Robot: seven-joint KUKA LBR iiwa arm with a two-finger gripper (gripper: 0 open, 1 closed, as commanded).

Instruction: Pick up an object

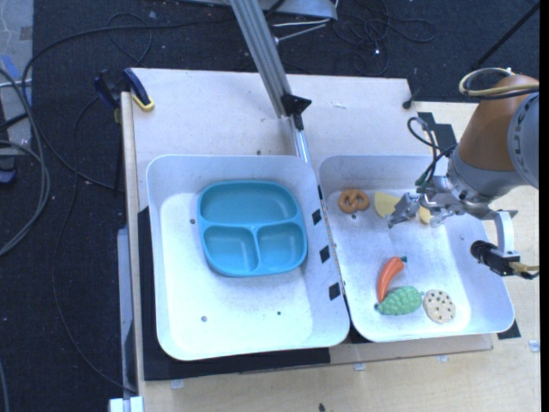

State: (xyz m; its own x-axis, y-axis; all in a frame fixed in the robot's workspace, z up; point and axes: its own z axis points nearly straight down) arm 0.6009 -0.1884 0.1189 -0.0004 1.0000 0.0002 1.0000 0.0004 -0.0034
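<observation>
Over the right bin [480,316], toward its twelve o'clock edge, the gripper [410,211] hangs beside a yellow piece [387,204]; whether its jaws are open cannot be told. A pretzel [352,200] lies at nine o'clock. A clean grasp needs centring on the yellow piece before closing.

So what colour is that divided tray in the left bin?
Light blue, a plain three-compartment tray, seen clearly in the overhead camera view.
</observation>
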